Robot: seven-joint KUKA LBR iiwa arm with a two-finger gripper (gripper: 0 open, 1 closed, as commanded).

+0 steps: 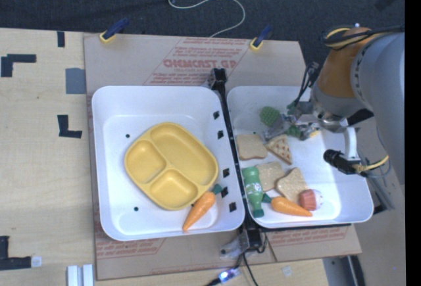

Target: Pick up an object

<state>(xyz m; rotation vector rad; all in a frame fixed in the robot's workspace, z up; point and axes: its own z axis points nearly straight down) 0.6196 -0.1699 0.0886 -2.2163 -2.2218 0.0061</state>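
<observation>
The right bin [352, 198] holds several toy foods. A green leafy piece [269, 115] lies at the back. A triangular sandwich wedge [281, 148] and a bread slice [250, 145] sit in the middle. Nearer the front are a green bottle [252, 187], two more bread pieces [292, 183], an orange carrot [289, 206] and a red-and-white piece [308, 199]. My gripper [298, 125] is low in the right bin's back part, just right of the green leafy piece and above the wedge. Nothing can be seen held in it.
The left bin [104, 146] holds a yellow compartment tray [171, 164] with a second carrot [200, 210] at its front right corner. The divider between the bins [227, 140] runs just left of the bread. A black cable clip [339, 160] hangs beside the arm on the right.
</observation>
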